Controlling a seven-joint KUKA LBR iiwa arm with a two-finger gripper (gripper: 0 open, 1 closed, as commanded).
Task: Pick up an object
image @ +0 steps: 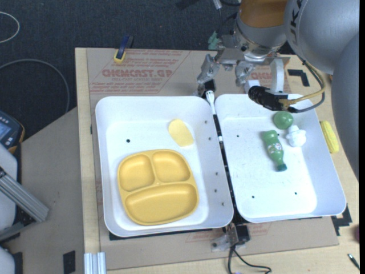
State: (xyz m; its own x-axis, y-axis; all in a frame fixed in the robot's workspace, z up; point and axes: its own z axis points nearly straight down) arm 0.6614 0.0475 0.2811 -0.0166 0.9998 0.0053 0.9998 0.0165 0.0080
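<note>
The gripper (223, 76) hangs over the far edge of the bins, fingers spread and holding nothing. The green bottle (274, 148) lies near the right bin (319, 201) far right corner, touching the white piece (296, 136); a descent there risks nudging both

Two white bins (108, 153) side by side on a brown printed board (142, 67), dark carpet (57, 16) around
</note>
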